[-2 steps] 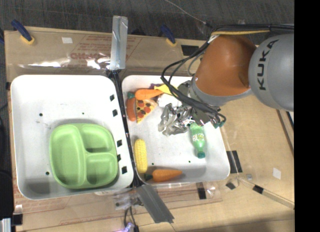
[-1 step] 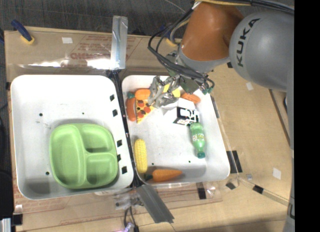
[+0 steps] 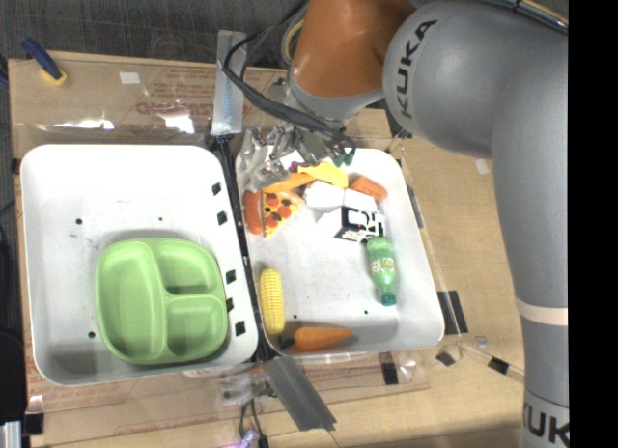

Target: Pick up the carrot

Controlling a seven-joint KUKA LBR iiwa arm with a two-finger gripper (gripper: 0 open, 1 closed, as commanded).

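Claw [image 3: 280,158] sits low at the right bin's [image 3: 417,272] far-left corner, beside a pizza slice [image 3: 280,203]; its grip state cannot be judged. The carrot [image 3: 321,339] lies apart at the near edge, by the corn [image 3: 272,299].

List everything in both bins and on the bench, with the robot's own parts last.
Bins: 2, white, side by side on the bench.
Divided plate: 1, green, left bin.
Carrot: 1, orange, right bin, near edge.
Corn cob: 1, yellow, right bin, beside the divider.
Bottle: 1, green, right bin.
Pizza slice: 1, orange, right bin, far end.
Arm: 1, grey with orange band, from the right.
Hand: 1, metallic, over the right bin's far end.
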